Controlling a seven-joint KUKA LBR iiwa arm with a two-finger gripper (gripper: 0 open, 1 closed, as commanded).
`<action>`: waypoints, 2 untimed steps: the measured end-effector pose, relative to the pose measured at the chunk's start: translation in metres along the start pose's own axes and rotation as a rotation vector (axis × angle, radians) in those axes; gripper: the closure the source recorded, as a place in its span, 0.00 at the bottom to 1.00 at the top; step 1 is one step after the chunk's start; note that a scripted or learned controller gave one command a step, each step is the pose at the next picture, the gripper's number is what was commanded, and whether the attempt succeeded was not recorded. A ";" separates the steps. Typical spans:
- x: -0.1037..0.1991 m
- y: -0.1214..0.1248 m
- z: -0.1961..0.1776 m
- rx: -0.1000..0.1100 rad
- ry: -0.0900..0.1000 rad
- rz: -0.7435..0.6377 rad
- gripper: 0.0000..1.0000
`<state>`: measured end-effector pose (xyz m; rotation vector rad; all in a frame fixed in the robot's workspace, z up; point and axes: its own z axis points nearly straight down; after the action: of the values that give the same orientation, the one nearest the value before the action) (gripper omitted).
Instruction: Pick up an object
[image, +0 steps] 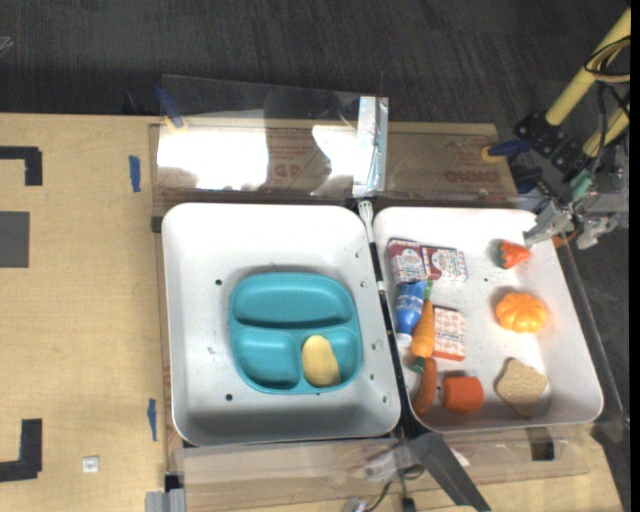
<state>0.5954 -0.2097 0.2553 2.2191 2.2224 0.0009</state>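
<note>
Nearest us, the bread slice (521, 385) and red can (463, 393) crowd the right bin (583, 345), inviting a glancing grab, while farther back the small pepper (511, 254) lies just beside the gripper (550, 228), whose claw state we cannot tell, and might skid into the corner.

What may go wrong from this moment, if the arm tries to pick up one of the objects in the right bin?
1. The gripper is at the right bin's far right corner, close to the rim, so it might hit the wall when descending.
2. The small orange-red piece beside it lies near that wall and may be hard to grasp.
3. The carrot, blue bottle and packets are crowded along the divider, so a grasp there could catch a neighbour.
</note>
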 end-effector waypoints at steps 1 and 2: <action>0.066 -0.002 0.133 0.011 0.003 0.218 0.00; 0.034 -0.039 0.168 -0.004 0.000 0.061 0.00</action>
<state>0.5569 -0.1757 0.0874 2.2832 2.1521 0.0056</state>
